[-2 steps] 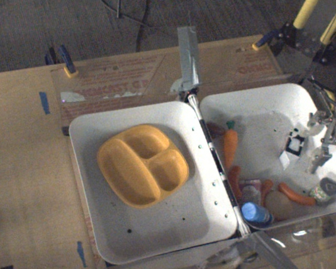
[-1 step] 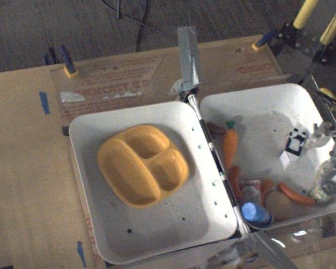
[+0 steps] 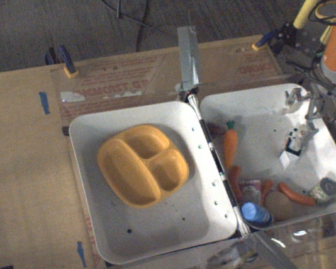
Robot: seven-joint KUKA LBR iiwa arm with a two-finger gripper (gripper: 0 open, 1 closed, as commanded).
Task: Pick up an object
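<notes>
One carrot (image 3: 230, 144) at 9 o'clock in the right bin (image 3: 258, 99) | looks light, stiff, slick: pinch mid-body | gripper (image 3: 298, 141) at 3 o'clock, grip state unreadable, nothing seen held

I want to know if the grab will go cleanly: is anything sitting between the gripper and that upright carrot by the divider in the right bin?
Nothing visible does. The gripper hangs over the right bin's far side, and the bare white floor runs from it across to the carrot. The other carrots, the blue cap and the small jar lie nearer the front edge, off that line.
</notes>
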